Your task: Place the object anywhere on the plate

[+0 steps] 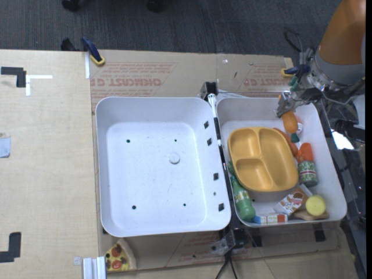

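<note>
Pincer (pixel 289 104) above an orange object (pixel 289 122) at the yellow plate's (pixel 263 158) far right corner.
Two white bins (pixel 156 106) sit on the counter (pixel 40 173); one plate, three compartments. The small, rounded orange object lies just beside the plate's rim. Whether the pincer is apart or together, I cannot tell. One green bottle (pixel 241 197) lies left of the plate, one yellow disc (pixel 315 205) near it.

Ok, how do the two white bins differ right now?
The left bin shows a bare floor with a few small dark holes, while the right bin holds a yellow divided plate ringed by small items, among them a green bottle and a yellow lid. The gripper hovers over the right bin's far edge, not the left one. Both are shallow, white and rounded-cornered.
</note>
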You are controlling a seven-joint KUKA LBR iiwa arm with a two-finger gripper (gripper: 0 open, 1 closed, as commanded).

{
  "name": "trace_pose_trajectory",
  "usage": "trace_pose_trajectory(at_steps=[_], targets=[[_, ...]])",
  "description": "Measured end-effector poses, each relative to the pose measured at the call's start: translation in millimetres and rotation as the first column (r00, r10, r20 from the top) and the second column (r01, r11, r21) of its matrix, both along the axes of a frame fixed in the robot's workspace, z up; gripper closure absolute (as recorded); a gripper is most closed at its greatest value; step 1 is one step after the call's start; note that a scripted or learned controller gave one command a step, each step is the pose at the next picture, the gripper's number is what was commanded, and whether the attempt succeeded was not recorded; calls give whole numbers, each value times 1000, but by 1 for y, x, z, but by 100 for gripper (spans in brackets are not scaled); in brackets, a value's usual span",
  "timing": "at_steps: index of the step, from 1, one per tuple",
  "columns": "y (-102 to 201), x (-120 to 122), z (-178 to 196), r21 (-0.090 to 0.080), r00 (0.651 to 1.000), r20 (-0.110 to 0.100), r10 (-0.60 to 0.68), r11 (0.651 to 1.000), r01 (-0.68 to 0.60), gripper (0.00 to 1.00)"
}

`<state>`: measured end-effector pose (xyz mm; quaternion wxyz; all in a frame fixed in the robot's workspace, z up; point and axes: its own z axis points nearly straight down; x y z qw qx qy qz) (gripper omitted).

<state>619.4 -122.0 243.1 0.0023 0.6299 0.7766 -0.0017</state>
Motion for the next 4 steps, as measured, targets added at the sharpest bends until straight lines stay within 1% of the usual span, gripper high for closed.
trace_pose_trajectory(at_steps=[2, 3, 4], targets=[[-1, 1, 17, -4, 1000, 0, 3, 1000, -3, 100], [-44, 39, -68, 3, 993, -2, -114, 993, 114, 100], [-45, 40, -58, 0, 994, 1, -110, 994, 110, 100]])
